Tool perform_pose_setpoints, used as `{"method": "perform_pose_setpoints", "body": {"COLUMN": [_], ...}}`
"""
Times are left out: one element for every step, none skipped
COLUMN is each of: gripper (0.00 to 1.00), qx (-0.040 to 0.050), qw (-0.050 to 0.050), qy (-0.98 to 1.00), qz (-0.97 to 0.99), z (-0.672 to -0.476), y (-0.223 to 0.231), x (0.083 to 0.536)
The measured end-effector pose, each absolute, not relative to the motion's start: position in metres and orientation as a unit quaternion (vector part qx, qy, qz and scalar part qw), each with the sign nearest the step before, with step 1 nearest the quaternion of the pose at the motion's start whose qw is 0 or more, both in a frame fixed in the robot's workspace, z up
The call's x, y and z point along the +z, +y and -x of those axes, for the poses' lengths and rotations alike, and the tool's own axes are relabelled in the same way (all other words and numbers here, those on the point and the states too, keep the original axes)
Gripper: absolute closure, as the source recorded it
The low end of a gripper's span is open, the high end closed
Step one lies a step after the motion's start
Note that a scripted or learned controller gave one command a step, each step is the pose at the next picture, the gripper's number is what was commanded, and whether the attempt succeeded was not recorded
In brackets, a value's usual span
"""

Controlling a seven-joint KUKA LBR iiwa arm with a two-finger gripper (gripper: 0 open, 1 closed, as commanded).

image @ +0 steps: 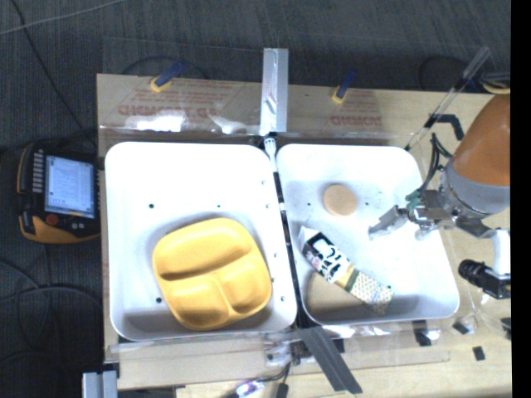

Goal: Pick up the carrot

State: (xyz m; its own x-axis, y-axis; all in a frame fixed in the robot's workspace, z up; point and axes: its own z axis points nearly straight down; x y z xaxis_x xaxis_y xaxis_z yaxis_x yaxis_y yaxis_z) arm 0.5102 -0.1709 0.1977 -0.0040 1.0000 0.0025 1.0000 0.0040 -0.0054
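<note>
The carrot [339, 200] shows as a flat, pale tan round slice, lying in the upper middle of the right bin [423, 301]. The gripper [392, 220] hangs low over that bin just right of the slice, apart from it. A black-and-white packet [343, 272] lies below. A yellow divided tray [212, 271] sits in the left bin [133, 181].

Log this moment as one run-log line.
task: pick carrot | hand: over right bin, holding nothing | right bin: tan disc, packet | left bin: yellow tray
</note>
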Motion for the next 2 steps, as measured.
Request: {"method": "perform_pose_setpoints", "body": {"gripper": [0.0, 0.0], "qx": [-0.0015, 0.0024], "qw": [-0.004, 0.0], "qy": [-0.757, -0.754], "qz": [0.653, 0.657], "z": [-0.547, -0.643], "y": [-0.131, -0.119], "x": [0.09, 0.173]}}
